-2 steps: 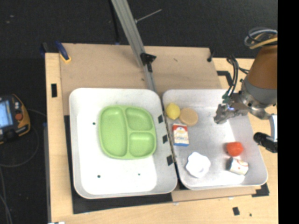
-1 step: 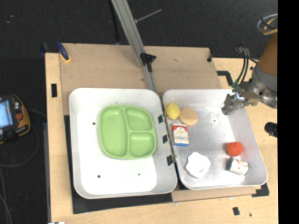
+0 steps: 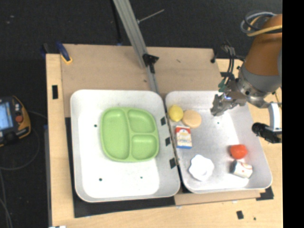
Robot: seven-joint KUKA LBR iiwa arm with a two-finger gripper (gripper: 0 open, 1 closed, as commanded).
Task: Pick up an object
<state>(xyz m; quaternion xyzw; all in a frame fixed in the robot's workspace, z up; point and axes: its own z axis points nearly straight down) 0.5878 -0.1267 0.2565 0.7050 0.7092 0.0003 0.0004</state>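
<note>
The right bin holds a yellow lemon, a tan round bun, a small red and white carton, a crumpled white object, a red tomato-like ball and a white cup with red marks. My gripper hangs over the bin's back part, to the right of the bun and apart from every object. Nothing shows between its tips.
The left bin bears a green divided plate. A grey metal rail slants down from the top to the seam between the bins. A dark device sits off the bench at the left.
</note>
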